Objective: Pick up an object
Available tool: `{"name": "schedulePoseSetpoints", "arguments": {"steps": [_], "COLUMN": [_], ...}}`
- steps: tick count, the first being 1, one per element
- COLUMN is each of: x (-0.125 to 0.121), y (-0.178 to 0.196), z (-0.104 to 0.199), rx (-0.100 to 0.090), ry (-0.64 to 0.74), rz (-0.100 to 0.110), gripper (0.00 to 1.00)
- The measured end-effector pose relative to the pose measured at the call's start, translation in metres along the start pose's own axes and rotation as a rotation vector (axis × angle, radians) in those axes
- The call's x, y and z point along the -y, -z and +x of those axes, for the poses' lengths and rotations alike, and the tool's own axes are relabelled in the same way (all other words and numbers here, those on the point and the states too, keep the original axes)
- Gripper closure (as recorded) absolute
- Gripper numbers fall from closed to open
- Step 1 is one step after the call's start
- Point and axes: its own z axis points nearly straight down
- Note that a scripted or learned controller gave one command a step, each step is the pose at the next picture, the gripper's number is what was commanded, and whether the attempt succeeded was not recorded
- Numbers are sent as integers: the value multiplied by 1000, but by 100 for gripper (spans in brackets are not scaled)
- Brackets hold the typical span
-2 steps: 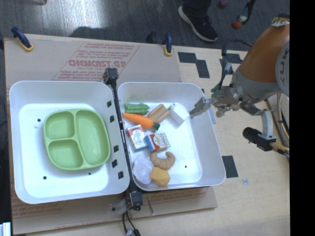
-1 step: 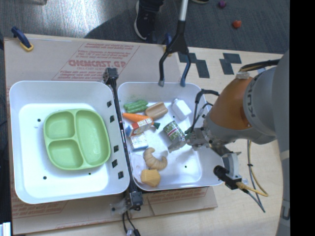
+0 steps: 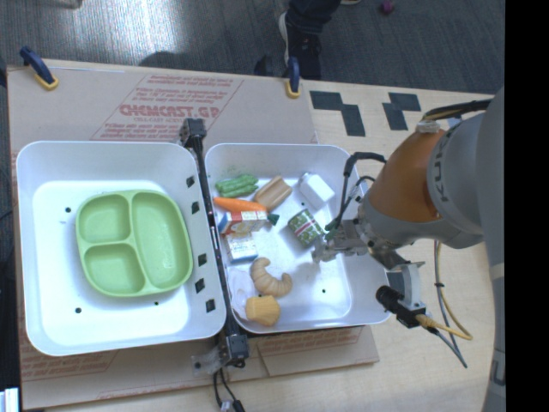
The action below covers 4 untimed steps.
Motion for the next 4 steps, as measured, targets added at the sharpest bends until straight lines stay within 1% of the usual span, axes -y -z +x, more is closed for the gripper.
{"name": "schedulePoseSetpoints", "arguments": {"steps": [1,2,3,4], "x": [32,31,31,33], "y": [111,121,121,-14], "z": [27,27,27,-9], "rx": [0,1,1,-1], "ry": [-6,-2,-1,-5], "rz": [-4,-5,-4,0], "gripper": [100,100,0,0]}}
